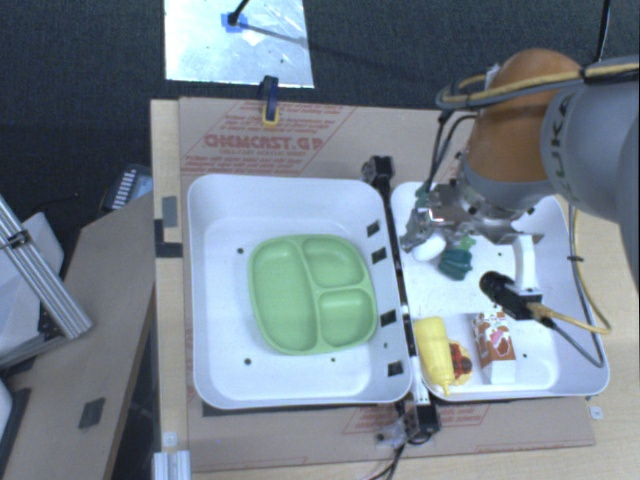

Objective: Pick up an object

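The tool (432, 230) hangs low in the right bin (575, 368), just beside a teal object (456, 262); whether it is open or closed cannot be told. Nothing shows gripped, so the pick seems not yet done. Toward the bin's front lie a yellow object (432, 343) and a snack packet (495, 344). The left bin (215, 368) holds a green divided tray (310, 293).

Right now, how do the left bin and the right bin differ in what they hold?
The left bin holds one thing, a green divided plate, lying flat; the right bin holds several small things, among them a yellow item, a snack packet and a teal object. The gripper is over the right bin, not the left bin. Both are shallow and white.
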You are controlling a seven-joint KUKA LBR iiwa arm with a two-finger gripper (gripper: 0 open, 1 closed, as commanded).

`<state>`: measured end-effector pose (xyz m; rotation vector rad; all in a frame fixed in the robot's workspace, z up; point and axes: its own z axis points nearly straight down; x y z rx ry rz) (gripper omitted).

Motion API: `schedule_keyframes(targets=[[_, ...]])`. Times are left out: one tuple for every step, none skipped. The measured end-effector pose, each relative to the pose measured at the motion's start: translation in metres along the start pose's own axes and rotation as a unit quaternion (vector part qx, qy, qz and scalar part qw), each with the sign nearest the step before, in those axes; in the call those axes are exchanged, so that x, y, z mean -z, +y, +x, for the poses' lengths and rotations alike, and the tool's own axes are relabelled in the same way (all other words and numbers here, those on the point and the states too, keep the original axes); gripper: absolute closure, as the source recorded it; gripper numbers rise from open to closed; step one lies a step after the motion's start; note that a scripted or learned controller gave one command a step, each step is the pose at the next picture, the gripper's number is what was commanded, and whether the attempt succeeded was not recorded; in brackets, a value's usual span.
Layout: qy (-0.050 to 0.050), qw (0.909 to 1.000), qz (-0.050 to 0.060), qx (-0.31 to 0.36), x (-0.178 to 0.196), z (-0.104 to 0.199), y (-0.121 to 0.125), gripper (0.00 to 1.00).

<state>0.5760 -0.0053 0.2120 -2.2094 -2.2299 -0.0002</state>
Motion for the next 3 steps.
schedule_keyframes(targets=[[0.001,1.0000,0.000,0.001,0.009,0.054,-0.025,1.00],[0.000,1.0000,-0.001,0.001,0.015,0.106,-0.029,1.00],[-0.001,1.0000,-0.002,-0.003,0.015,0.102,-0.029,0.00]])
